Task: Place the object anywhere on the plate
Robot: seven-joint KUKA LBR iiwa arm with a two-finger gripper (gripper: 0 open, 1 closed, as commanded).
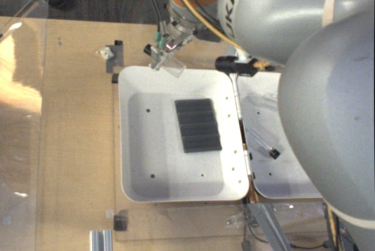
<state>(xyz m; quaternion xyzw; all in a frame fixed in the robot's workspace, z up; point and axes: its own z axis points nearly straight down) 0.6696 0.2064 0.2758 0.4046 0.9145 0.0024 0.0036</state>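
In the left bin (132, 144) the dark ribbed plate (198, 125) lies bare. Over its far rim the pincer (164, 56) clasps a clear object (168, 67). I judge the carry underway, the placing left.

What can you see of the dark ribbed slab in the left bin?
The dark ribbed slab is a flat charcoal rectangle with four raised crosswise bands, matte, rubbery or plastic by its look. It lies flat on the left bin floor, right of centre, long side running front to back, slightly skewed. Only the bin floor touches it.
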